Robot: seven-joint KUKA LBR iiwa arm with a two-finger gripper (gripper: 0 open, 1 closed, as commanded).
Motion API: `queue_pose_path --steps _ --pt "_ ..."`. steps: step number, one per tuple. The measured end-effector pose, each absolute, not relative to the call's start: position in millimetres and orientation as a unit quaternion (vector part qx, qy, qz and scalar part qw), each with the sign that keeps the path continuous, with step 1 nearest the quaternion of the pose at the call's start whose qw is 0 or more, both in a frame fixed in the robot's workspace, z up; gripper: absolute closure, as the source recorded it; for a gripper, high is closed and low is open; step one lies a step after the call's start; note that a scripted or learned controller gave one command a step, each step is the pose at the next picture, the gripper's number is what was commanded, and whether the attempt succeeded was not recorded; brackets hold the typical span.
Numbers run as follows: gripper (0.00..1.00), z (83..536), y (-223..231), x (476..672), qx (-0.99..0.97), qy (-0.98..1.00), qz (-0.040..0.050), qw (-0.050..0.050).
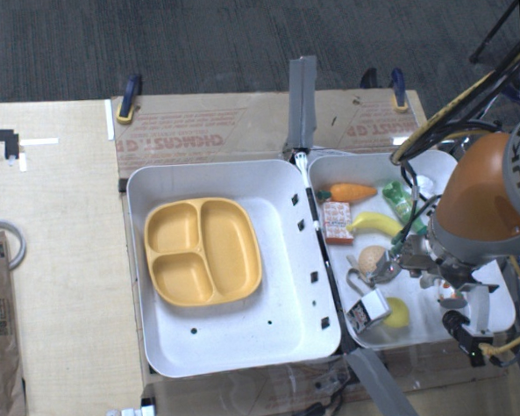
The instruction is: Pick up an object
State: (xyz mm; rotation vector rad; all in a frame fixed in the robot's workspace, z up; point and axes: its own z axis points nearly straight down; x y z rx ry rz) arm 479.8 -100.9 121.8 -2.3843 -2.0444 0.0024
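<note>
Hand (376, 273) seemingly touching tan ball (370, 258).

Right bin (327, 269) holds the pickables: orange carrot (353, 191) lying flat at far end, red-and-white box (336, 222) just below it, yellow banana (374, 225) beside box, green leafy item (400, 198) by carrot, tan round thing (370, 260) mid-bin, yellow-green fruit (397, 315) at near end w/ small black-and-white box (368, 311) touching it
</note>
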Motion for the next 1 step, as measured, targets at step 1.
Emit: queue_pose_path --steps 1 --pt "0.0 91.0 -148.0 540.5 -0.648 -0.761 0.0004 0.0"
